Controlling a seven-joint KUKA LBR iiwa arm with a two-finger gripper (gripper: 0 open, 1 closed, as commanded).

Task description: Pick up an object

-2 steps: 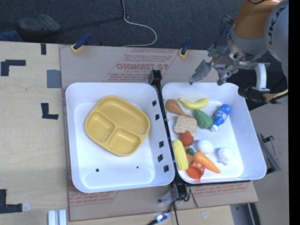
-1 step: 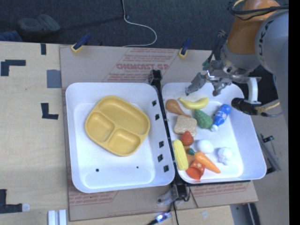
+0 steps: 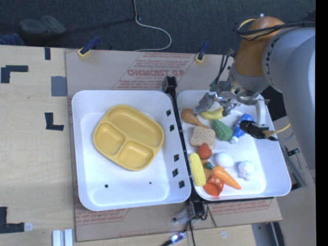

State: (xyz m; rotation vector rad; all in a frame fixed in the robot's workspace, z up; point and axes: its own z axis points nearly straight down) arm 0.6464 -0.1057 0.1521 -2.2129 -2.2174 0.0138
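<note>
Left bin (image 3: 87,188) holds one yellow three-part tray (image 3: 128,136), smooth plastic. Right bin (image 3: 274,181) holds toy food: banana (image 3: 212,114), bread (image 3: 203,136), corn (image 3: 197,168), carrot (image 3: 225,177), egg (image 3: 223,160). Gripper (image 3: 214,102) sits over the banana; finger state cannot be told.

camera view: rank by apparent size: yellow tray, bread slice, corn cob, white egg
1. yellow tray, by far the largest.
2-3. bread slice and corn cob: too close to rank; bread is wider, corn longer.
4. white egg, smallest.
</note>
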